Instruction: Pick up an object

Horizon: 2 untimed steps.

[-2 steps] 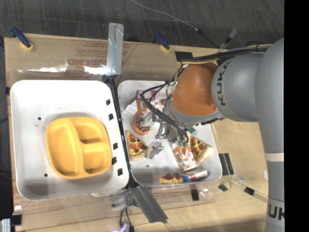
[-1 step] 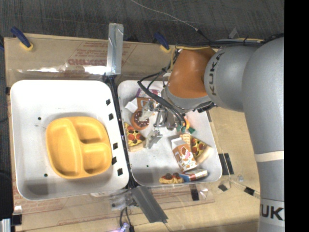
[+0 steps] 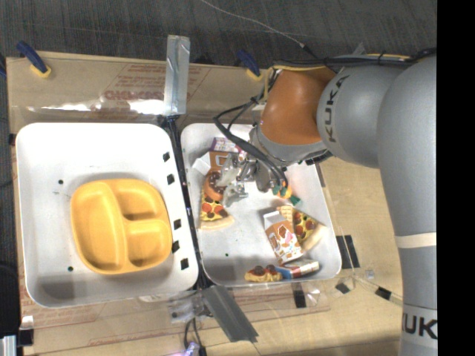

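Pizza slice [image 3: 213,208] — gripper [image 3: 236,178] low over it, right bin [image 3: 241,254].

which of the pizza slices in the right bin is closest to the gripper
The pizza slice by the bin's left wall, right below the gripper. The other slice lies further right, beside the small carton.

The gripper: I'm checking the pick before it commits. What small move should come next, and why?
Probably a short descent. The gripper sits low in the right bin, directly by the pizza slice at the bin's left wall, with nothing visibly held. Whether it is lined up well enough is hard to tell.
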Each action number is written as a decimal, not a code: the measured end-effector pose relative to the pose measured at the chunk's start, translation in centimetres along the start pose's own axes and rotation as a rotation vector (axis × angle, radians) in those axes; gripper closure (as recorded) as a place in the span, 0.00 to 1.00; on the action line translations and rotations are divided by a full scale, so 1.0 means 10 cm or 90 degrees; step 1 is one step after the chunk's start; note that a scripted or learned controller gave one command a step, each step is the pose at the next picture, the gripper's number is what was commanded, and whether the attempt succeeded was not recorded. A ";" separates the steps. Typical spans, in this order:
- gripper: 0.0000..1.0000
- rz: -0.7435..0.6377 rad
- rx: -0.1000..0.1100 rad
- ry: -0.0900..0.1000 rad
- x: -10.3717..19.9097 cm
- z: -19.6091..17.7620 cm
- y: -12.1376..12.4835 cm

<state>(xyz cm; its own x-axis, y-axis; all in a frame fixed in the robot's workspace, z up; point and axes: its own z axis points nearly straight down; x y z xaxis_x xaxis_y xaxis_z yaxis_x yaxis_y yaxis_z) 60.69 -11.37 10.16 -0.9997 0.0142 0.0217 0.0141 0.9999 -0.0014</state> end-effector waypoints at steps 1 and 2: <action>1.00 0.133 -0.001 -0.025 -0.41 -1.74 0.10; 1.00 0.091 -0.001 -0.014 -0.15 -1.44 -0.44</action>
<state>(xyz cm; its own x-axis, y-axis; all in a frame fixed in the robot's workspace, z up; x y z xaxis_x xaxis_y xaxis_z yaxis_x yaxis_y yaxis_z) 62.47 -15.81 24.50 -0.9876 0.1569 -0.0008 0.1569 0.9876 -0.0019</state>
